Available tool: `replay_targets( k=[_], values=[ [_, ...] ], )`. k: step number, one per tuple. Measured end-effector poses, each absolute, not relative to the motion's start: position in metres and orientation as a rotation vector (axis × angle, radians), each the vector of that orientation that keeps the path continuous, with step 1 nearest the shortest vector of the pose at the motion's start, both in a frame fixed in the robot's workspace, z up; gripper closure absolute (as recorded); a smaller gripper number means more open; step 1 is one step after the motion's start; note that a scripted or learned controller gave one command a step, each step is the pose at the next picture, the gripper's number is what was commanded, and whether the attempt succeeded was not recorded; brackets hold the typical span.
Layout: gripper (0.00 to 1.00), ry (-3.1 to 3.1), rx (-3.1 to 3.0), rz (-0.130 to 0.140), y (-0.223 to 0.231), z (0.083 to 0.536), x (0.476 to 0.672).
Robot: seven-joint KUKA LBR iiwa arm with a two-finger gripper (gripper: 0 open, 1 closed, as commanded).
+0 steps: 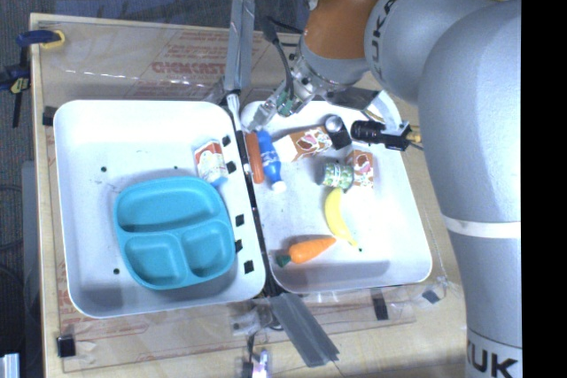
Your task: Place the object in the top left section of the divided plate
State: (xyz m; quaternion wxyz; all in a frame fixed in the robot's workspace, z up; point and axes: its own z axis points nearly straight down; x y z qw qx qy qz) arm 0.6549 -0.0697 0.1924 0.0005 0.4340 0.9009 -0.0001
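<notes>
**Two bins, one plate, and an arm reaching over the right bin**

We are looking down at two shallow white bins of smooth, glossy plastic with rounded corners, lying side by side on a wooden bench (106, 35). The left bin (80, 155) is holding one plate (174, 230), a matte blue, rounded rectangle divided into three sections: one long section across the top and two smaller ones below. We are finding all three sections bare. One small carton (209, 161), red and white with a printed face, is resting just beyond the plate's upper right corner, near the divider between the bins.

The right bin (394, 257) is carrying six loose things that we are able to count: one blue and white bottle (268, 160) lying beside one thin orange stick (254, 157); one crumpled printed packet (310, 141); one small green can (338, 176) touching one red and white pouch (361, 168); one curved yellow banana (336, 217); and one orange carrot (306, 250) with a green stub, lying near the front wall.

The grey arm (443, 57), smooth and rounded with an orange band, is hanging over the right bin's far edge. The gripper (285, 102) is pointing down at the far left corner of that bin, above the bottle; we cannot tell how it is set, nor whether it is grasping anything.
</notes>
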Motion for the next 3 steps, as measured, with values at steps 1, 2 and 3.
replay_targets(
  k=[1, 2, 3],
  values=[
    [1.00, 2.823, 1.376, 0.000, -0.066, 0.298, 0.583],
    [1.00, 2.783, 1.464, -0.003, -0.020, 0.217, 0.480],
    [1.00, 2.893, 1.219, 0.000, -0.019, 0.249, 0.478]
  ],
)
